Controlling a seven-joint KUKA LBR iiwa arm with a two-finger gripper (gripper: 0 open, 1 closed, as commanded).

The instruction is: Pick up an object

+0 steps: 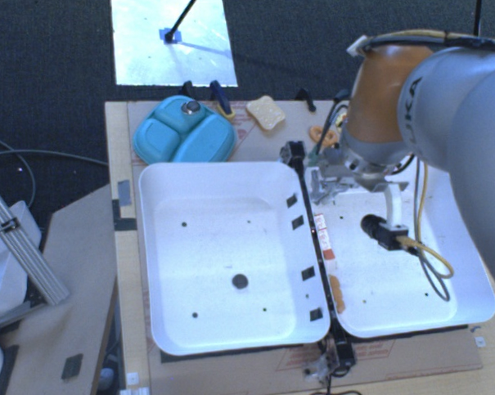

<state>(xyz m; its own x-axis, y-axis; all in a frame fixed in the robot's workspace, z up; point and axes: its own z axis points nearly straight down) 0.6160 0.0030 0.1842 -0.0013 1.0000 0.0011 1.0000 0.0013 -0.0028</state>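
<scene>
Nearest the lens, the grey arm (461,118) with its orange band is being seen large at the right; it is taken up again in its turn. Going from the left, the left bin (179,318) is being occupied by one small dark round object (240,280), lying alone near the middle of its floor. Behind that bin, a blue lidded dish (183,131) and a tan sponge-like piece (265,112) are being left on the bench. Just right of the divider, an orange stick-like object (336,292) is lying in the right bin (473,305), with a small red-and-white item (322,237) beyond it. The gripper (333,183) is being held over the far left part of the right bin; whether it is open, or has anything in it, cannot be told. The approach is judged to be in hand: a target is to be chosen and a descent made onto it.
</scene>
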